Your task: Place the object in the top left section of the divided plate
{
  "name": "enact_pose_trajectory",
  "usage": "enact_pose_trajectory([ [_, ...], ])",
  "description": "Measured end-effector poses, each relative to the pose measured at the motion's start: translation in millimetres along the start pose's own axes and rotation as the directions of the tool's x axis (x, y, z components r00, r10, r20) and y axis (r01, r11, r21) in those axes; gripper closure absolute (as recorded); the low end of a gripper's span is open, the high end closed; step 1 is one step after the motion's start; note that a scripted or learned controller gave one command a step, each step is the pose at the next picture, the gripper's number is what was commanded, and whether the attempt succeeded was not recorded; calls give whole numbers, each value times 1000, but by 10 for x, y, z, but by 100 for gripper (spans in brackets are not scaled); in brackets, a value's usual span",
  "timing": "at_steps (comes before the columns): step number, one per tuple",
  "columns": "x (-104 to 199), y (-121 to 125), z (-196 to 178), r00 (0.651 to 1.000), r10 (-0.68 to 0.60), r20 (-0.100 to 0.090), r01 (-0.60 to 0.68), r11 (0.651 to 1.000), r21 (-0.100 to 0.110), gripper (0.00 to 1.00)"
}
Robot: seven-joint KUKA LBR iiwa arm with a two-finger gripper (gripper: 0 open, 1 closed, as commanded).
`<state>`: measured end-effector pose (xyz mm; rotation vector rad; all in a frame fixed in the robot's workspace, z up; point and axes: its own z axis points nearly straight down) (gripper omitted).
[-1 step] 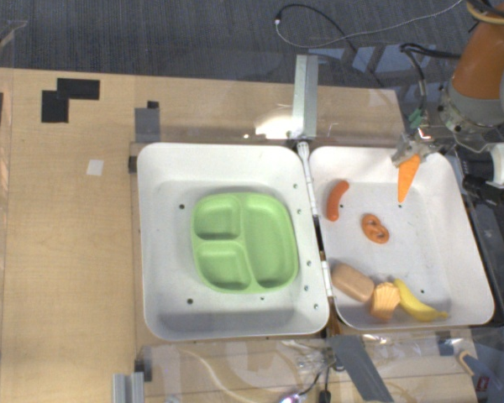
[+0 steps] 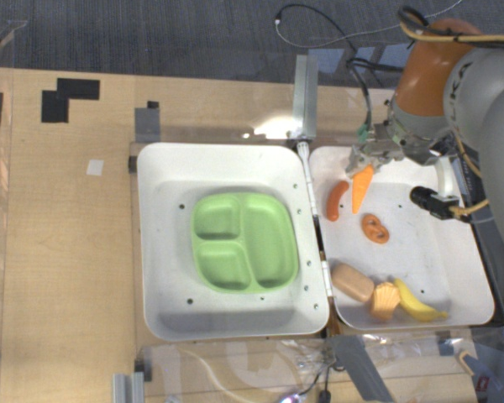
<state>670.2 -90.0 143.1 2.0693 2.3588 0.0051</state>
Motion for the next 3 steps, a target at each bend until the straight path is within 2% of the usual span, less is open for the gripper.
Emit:
enact_pose_trajectory([
  [1,-204,-22,-20,1000,-3,1,3,1000,-2,100],
  [2,352,50,-440,990,-138,1,138,990,-2,100],
  [3,324,-342,-669,957,-290,1,290,957,-2,100],
])
